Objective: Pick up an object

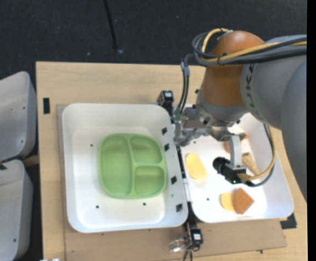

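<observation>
Landmark: take the green divided plate (132, 165) as your reference; it lies flat in the middle of the left bin (74, 200).
Right bin (275, 197): it stands against the left bin, on the plate's right.
Gripper (201, 128): you will find it up and to the right of the plate, over the right bin. You cannot tell whether it is wide, narrow or holding anything.
Yellow oval (196, 166): it lies just right of the plate, past the bins' walls.
Orange square (244, 202): it lies farther right of the plate and lower, touching a pale yellow slice (226, 201).
</observation>
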You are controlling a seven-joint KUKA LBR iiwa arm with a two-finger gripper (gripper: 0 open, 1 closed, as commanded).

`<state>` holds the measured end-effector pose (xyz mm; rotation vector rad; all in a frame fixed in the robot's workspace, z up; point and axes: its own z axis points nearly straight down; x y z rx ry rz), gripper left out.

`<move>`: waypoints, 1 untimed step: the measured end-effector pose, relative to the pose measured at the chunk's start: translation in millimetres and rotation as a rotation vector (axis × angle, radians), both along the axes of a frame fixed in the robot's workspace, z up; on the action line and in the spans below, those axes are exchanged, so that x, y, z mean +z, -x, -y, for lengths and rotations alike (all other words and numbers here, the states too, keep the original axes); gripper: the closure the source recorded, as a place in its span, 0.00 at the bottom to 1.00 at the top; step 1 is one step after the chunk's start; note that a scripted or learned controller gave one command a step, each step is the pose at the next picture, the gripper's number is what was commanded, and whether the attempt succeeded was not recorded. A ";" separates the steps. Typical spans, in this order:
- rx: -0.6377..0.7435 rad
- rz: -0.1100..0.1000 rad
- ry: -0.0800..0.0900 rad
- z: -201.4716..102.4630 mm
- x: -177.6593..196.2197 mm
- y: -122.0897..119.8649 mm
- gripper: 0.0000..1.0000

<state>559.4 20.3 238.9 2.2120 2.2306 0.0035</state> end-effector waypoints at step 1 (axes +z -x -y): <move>-0.001 0.000 0.000 -45.8 7.3 -6.8 1.00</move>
